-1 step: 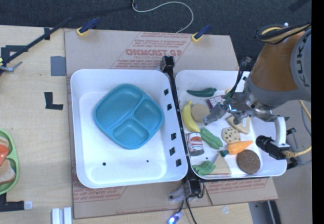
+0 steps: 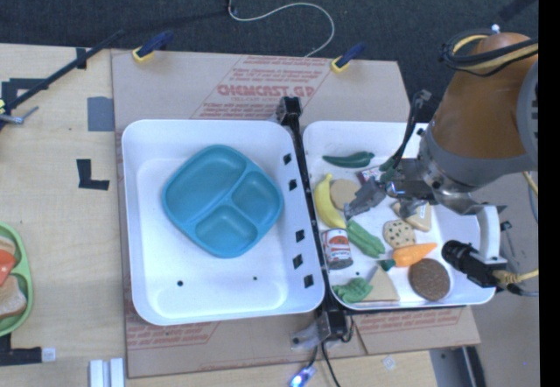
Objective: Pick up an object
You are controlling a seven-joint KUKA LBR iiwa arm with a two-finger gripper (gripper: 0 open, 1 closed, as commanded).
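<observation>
- Banana (image 2: 328, 201) lies at the left edge of the right bin (image 2: 455, 299), close to the divider, its long axis running far to near with a gentle curve bowing left.
- Camera view: the gripper (image 2: 378, 190) hangs low over the middle of that bin, just right of the banana, reaching in from the right; whether its fingers stand apart or together cannot be told from this angle, and nothing shows between them.
- Around it lie a green chili (image 2: 348, 159) at the far side, a can (image 2: 338, 248), a cookie (image 2: 398, 231), a carrot (image 2: 413, 254) and a brown disc (image 2: 430, 278) nearer.
- Judged stage: approach, no pick made yet; the next move likely calls for aligning across the banana's narrow width and descending.
- Left bin (image 2: 144, 289) holds a blue divided plate (image 2: 223, 200).
</observation>
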